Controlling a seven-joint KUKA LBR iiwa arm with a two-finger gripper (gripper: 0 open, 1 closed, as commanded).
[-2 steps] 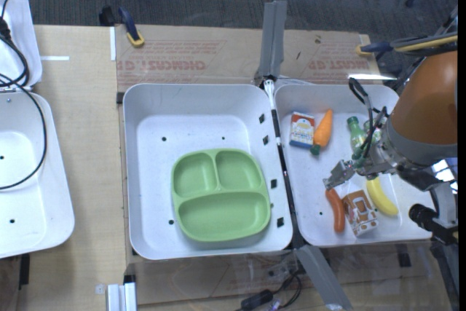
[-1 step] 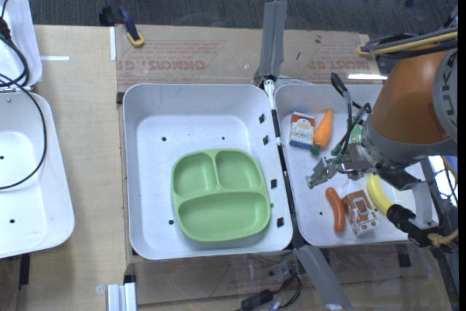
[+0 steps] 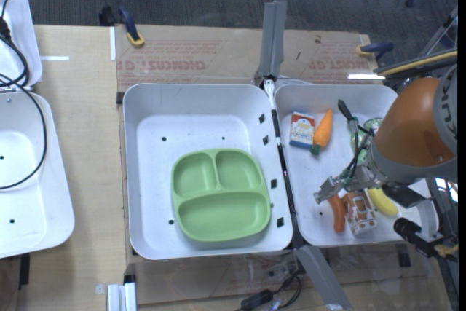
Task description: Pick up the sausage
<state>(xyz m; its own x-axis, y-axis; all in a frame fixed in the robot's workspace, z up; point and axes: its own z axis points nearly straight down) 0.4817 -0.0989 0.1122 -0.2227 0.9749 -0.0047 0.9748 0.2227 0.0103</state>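
Camera view, left to right: green divided plate (image 3: 218, 194) lying in left bin (image 3: 145, 156); small carton (image 3: 301, 130) and toy carrot (image 3: 322, 130) side by side near back of right bin (image 3: 309, 229); gripper (image 3: 329, 191) low over sausage (image 3: 337, 214), just above its upper end, fingers' state impossible to tell; banana (image 3: 384, 201) beside it.

Sausage (image 3: 337, 214) hemmed by carton (image 3: 360, 213), claw (image 3: 329, 189).
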